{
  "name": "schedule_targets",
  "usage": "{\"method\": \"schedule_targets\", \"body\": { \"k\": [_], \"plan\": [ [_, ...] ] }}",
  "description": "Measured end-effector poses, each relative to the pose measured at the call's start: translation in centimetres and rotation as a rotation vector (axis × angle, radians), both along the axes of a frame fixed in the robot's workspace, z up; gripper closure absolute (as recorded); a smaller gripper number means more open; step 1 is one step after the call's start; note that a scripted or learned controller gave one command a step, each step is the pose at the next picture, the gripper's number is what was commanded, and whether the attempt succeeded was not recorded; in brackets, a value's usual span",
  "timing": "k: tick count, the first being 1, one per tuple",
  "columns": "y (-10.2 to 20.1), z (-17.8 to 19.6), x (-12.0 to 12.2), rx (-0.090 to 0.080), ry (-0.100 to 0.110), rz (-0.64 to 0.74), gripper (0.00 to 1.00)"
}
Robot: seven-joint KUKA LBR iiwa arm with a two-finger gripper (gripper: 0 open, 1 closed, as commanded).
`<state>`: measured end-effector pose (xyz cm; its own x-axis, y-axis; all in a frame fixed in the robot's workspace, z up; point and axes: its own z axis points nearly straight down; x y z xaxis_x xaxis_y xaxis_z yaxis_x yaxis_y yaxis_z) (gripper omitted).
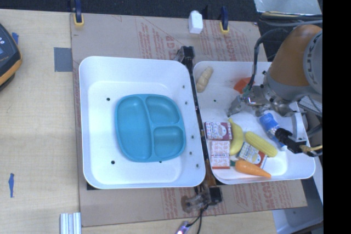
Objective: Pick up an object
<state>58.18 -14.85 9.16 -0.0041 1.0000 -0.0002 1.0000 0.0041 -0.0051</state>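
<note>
Two fingers (237, 109) were seen at the arm's tip, spread apart with nothing between them, poised over bare floor in the upper middle of the right bin (219, 76). Just below and beside them lay the candidates for the pick: a yellow banana (236, 138), a corn cob (261, 143), two small red-and-white cartons (218, 130) against the bin's left wall, a carrot (253, 169) near the front edge, and a blue bottle (268, 121) partly under the wrist. A pale potato-like piece (203, 79) lay apart near the bin's far left corner, and an orange-red item (242, 85) showed beside the arm. The left bin (88, 118) held a blue divided plate (149, 127); both bins sat on cardboard over the counter (33, 134). In my judgement the pick had not begun. It would go best with the fingers centred over the banana, aligned across its narrow width, lowered fully before closing, and kept off the neighbouring cartons.
</note>
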Motion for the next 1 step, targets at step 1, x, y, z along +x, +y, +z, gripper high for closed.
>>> {"method": "schedule_targets", "body": {
  "k": [1],
  "plan": [
    [-1.84, 2.48, 7.24, 0.000, -0.004, 0.001, 0.00]
  ]
}}
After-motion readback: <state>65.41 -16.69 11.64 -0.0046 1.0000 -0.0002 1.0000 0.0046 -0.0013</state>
